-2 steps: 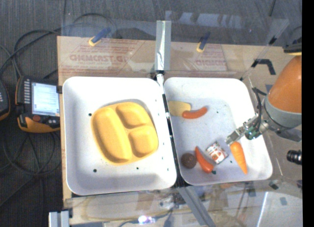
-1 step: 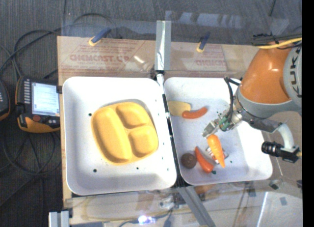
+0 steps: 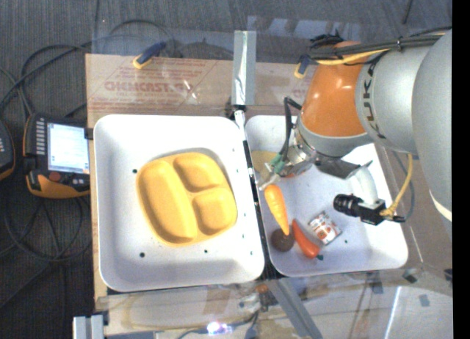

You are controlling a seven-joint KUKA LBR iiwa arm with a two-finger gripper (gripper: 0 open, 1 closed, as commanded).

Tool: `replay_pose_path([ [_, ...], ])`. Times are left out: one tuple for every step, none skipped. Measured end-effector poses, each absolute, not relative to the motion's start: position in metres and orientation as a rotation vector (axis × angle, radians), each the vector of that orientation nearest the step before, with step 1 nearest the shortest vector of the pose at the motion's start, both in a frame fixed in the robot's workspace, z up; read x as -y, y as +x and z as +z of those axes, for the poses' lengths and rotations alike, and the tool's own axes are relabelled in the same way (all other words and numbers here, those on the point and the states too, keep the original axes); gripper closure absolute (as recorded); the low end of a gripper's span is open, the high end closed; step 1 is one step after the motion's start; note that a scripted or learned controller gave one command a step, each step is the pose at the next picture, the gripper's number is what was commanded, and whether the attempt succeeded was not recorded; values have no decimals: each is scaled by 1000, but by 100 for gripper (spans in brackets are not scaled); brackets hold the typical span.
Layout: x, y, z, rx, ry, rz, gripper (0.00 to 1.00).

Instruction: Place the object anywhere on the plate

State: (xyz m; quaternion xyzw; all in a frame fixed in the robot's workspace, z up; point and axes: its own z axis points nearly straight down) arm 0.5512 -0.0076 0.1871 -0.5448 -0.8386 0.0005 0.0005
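Currently you have the grey arm (image 3: 411,95) with its orange band (image 3: 334,103) reaching in from the right over the right-hand shallow white bin (image 3: 382,257), and its bulk covers much of that bin's upper half. The tool (image 3: 283,163) sits low at the bin's upper left corner, close to the divide between the two bins; whether it is spread or pressed together I cannot tell, since the wrist hides it from above, and nothing can be seen held in it. Just below the tool lies the orange plastic carrot (image 3: 276,208), its green top pointing up toward the tool and its tip pointing down and right. Beside the carrot's tip you will see a small dark brown round object (image 3: 281,240), and touching or almost touching that, a red-orange elongated toy vegetable (image 3: 306,240) lying at a slant. Just right of it rests a small red-and-white wrapped cylinder (image 3: 323,227). A black camera-like unit (image 3: 360,206) hangs off the arm over the bin's right part. In the left-hand shallow white bin (image 3: 117,257) the yellow three-compartment plastic plate (image 3: 188,197) lies near the middle, well apart from the carrot and the other objects. A handheld control pendant with a lit screen (image 3: 60,152) rests left of the bench.
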Motion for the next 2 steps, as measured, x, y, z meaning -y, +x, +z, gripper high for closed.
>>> replay_pose_path([
  [-91, 550, 198, 2691, -1618, 2, 100],
  [-90, 550, 198, 2692, -1619, 3, 0],
])
